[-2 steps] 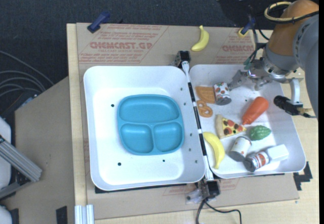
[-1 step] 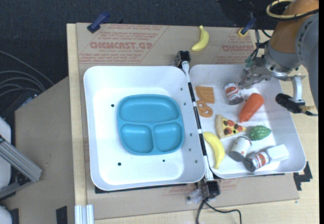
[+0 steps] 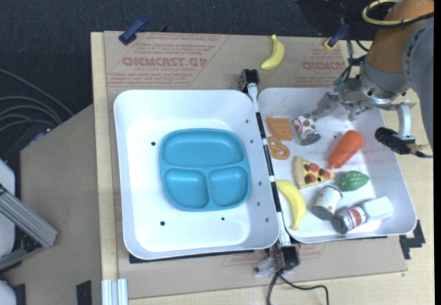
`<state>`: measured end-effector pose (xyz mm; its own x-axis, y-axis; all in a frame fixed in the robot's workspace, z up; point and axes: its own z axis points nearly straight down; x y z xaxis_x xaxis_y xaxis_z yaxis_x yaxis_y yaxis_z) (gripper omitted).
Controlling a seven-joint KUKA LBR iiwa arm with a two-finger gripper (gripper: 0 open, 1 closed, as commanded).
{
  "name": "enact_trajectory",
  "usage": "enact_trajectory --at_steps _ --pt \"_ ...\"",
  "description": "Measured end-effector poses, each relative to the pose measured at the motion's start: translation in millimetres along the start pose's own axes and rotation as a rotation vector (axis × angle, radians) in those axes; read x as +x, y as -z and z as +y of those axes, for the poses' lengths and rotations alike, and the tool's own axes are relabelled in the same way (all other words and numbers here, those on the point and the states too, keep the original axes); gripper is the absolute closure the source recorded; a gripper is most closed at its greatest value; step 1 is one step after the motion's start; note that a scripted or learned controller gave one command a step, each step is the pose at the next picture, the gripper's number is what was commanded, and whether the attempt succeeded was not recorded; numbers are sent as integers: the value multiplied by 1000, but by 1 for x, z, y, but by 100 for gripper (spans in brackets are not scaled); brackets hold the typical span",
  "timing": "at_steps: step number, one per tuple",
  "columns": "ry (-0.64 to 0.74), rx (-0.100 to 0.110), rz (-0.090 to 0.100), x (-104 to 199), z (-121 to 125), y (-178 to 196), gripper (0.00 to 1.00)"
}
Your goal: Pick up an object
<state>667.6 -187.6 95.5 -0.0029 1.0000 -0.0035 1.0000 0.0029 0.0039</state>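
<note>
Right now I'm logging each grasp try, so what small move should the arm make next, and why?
Probably a short descent toward the small can. The gripper hangs over the far end of the right bin, just beside that can, with nothing seen between its fingers. The carrot lies close by, so a straight drop seems safer than a sideways sweep.

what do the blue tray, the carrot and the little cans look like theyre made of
Blue tray: likely moulded plastic, smooth and evenly coloured, with soft sheen. Carrot: probably toy plastic, uniform orange and slightly glossy. Cans: printed labels and grey, metal-looking ends, though they could be plastic toys.
</note>
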Motion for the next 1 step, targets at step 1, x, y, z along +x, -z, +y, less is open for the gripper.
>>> enact_trajectory --at_steps 1 --pt "-2 5 4 20 -1 -10 0"
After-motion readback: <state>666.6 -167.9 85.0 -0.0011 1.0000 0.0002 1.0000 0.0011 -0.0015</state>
